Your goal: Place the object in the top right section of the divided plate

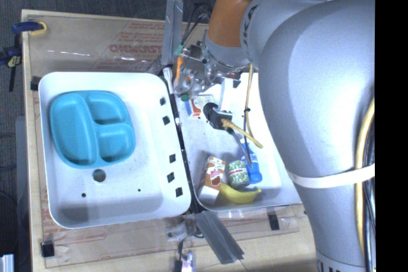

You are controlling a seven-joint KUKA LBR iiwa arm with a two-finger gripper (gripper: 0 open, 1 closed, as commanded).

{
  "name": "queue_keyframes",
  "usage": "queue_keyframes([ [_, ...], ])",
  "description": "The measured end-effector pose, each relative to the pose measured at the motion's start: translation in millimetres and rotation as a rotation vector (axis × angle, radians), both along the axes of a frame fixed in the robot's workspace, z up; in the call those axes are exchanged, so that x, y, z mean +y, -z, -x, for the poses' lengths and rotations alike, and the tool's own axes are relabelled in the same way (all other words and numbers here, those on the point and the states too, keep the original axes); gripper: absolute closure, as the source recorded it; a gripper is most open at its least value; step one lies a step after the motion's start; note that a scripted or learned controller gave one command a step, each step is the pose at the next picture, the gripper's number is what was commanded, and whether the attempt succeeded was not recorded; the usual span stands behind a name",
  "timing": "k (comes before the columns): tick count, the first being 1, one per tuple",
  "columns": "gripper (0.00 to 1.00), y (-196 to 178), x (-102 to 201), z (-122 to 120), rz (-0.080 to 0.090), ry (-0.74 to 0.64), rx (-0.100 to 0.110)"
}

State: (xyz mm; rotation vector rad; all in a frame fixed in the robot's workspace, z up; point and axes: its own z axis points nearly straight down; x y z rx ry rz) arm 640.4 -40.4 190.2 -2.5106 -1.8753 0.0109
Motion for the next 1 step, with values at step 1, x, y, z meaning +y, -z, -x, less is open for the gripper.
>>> queue_keyframes([
  [1,1.0,-0.8,68.3,53.8,0.002,-0.006,-0.005],
])
